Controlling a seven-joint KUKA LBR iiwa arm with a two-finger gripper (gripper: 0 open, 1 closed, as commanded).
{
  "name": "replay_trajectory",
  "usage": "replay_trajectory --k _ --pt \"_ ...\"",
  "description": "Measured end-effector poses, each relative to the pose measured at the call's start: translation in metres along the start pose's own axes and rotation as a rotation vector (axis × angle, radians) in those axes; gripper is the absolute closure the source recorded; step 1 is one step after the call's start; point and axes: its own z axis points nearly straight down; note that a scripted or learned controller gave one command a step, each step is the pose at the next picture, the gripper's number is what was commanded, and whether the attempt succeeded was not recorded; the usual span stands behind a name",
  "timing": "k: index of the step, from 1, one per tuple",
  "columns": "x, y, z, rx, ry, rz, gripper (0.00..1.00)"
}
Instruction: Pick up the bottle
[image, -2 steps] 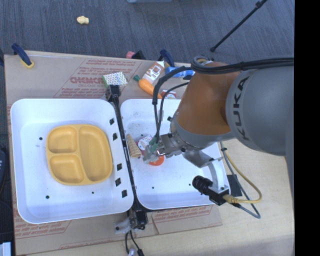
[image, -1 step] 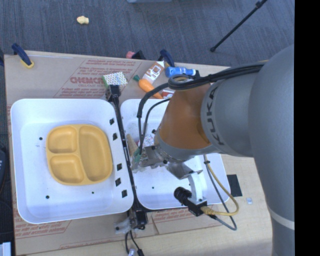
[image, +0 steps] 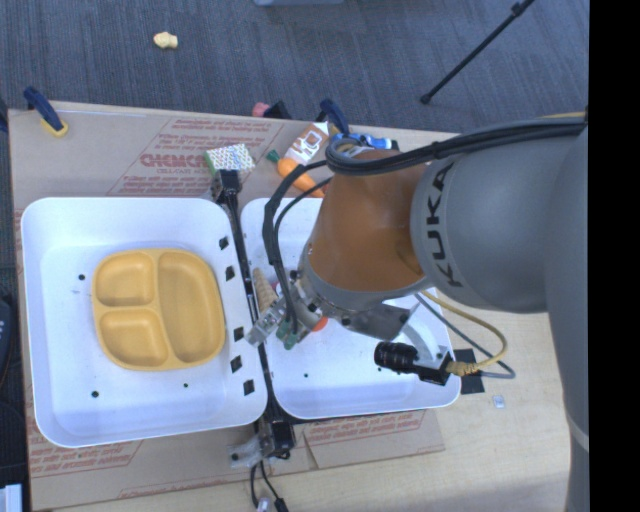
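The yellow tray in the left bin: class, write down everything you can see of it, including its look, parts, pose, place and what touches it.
The yellow tray is a rounded, glossy dish that looks like plastic, divided by raised ridges into three compartments: two smaller ones on the left, one long one on the right. It lies flat and upright on the floor of the left bin, roughly at its centre and apart from the walls. All three compartments look bare, and only the bin floor touches it.

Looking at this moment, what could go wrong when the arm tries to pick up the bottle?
1. The two-finger gripper works very near the right white bin's left wall, so it might bump the wall.
2. The grey arm with the orange band covers most of that bin, so a grasp is hard to verify.
3. The black cable hangs beside the gripper and could snag.
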Motion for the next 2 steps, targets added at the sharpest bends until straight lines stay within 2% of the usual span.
replay_trajectory --k 1,2 --pt "0.040 0.035 -0.026 0.001 0.001 -0.050 1.00" --pt "0.055 0.049 -0.060 0.001 0.000 -0.134 1.00"
